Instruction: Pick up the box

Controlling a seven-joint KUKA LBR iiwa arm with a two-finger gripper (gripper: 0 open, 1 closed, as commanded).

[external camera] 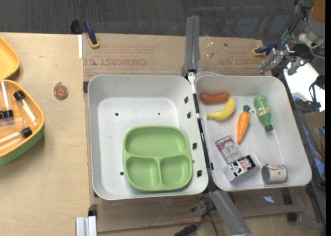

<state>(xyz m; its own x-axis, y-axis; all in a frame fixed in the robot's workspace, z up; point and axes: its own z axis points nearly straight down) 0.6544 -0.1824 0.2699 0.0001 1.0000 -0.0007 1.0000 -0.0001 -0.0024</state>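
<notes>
Two white bins sit side by side on my bench; the left bin (103, 100) carries a green divided plate (157, 157) with three compartments, lying toward its near edge; the right bin (289, 105) carries everything else. I count, from the far end of that bin, a red sausage (214, 97), a yellow banana (222, 111) just beside it, an orange carrot (243, 124) and a green bottle (262, 112) lying near the right wall; nearer me lie a small pink-and-white packet (227, 149), the box (241, 166) with black-and-white print touching or almost touching that packet at the bin's near edge, and a small cup (274, 173) on its side just right of the box. The gripper (279, 60) hangs beyond the right bin's far right corner, well apart from the box; I cannot tell how it is set from this view, and I see nothing in it. Off to the left of the bench, yellow and green trays (20, 121) hold small vials (13, 117).
</notes>
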